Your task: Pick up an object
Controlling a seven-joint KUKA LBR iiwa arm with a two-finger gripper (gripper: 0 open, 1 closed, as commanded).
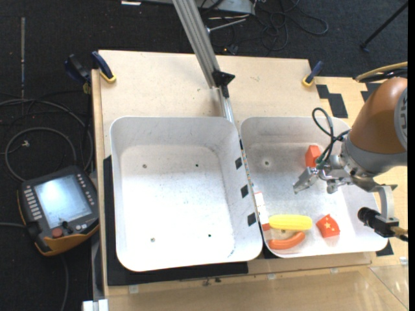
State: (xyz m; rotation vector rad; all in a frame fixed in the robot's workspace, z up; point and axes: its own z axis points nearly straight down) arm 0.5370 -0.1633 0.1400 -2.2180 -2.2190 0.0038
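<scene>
my pincer hangs open and empty in the right bin, just beside an orange block. it looks light, stiff, slick; i'd pinch its flat sides.

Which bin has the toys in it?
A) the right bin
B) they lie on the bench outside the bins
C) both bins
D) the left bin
A: the yellow toy, the orange curved toy and the two red-orange pieces all lie in the right bin, where the hand is.
</scene>
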